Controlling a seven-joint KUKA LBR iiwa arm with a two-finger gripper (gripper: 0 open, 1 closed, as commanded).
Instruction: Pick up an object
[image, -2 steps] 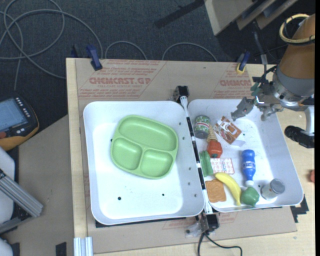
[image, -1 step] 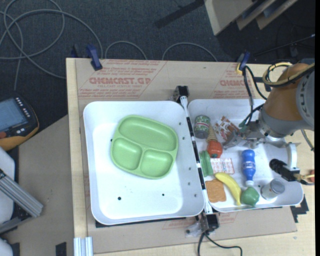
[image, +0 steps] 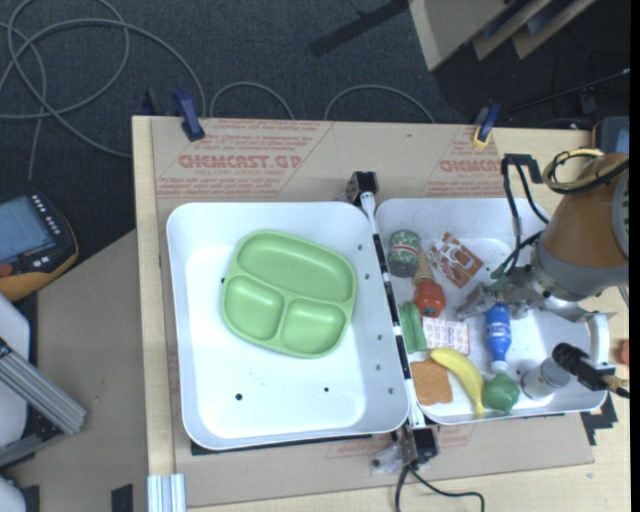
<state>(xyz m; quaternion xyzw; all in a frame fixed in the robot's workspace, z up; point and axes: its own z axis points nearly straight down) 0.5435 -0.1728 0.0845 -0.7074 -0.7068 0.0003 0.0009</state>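
So, where is the blue bottle (image: 497, 335)?

It is in the right bin (image: 470, 210), a little right of the middle, with its white cap toward the far side.

And the gripper (image: 495, 296)?

It hangs over that bin just beyond the bottle's cap, at the end of the grey arm (image: 570, 265) that comes in from the right. I cannot tell whether it is open or closed; that part is dark and too small to read.

What lies around the bottle?

Just left of it is a white and pink packet (image: 445, 335), and left of that a green cucumber (image: 412, 326) runs along the bin's left wall. On the near side is a banana (image: 460, 368), with a slice of toast (image: 432, 382) touching its left side and a green apple (image: 501, 392) by its right end. A grey can (image: 538, 380) stands just right of the apple.

And on the far side?

A red pepper (image: 430, 297) sits left of the gripper. Farther back stand a green tin (image: 404, 250) and, to its right, a brown and white packet (image: 458, 260).

What about the other bin?

In the left bin (image: 200, 330) a green divided plate (image: 288, 293) lies in the far half, right side up, with one long section and two small ones. The two bins meet edge to edge on a tan board (image: 250, 160) with red print. A blue clamp (image: 187, 112) grips its far left edge and a yellow and blue clamp (image: 487, 122) its far right edge.
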